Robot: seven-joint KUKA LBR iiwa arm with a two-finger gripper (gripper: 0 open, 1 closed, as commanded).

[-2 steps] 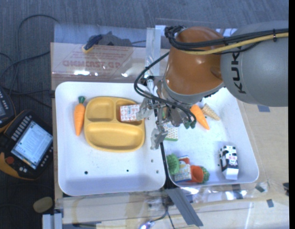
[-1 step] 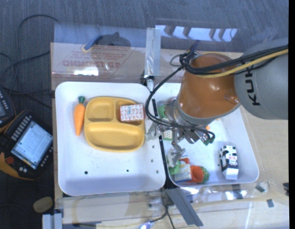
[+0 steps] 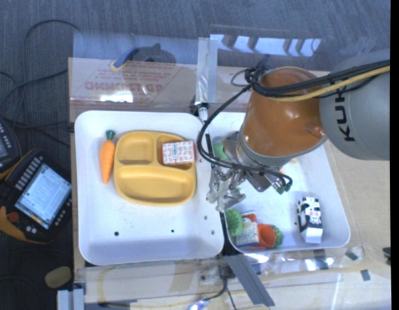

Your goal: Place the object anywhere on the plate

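Note:
A yellow divided plate lies in the left bin. A small orange-and-white carton rests in the plate's upper right compartment. A toy carrot lies on the bin floor just left of the plate. My gripper hangs over the left edge of the right bin, beside the divider between the bins and to the right of the plate. The orange wrist band hides much of the right bin's upper part.
In the right bin a packet with a green and orange vegetable picture lies just below the gripper. A black-and-white cow-pattern carton stands at the lower right, and a green item peeks out beside the wrist. Black cables loop over the divider.

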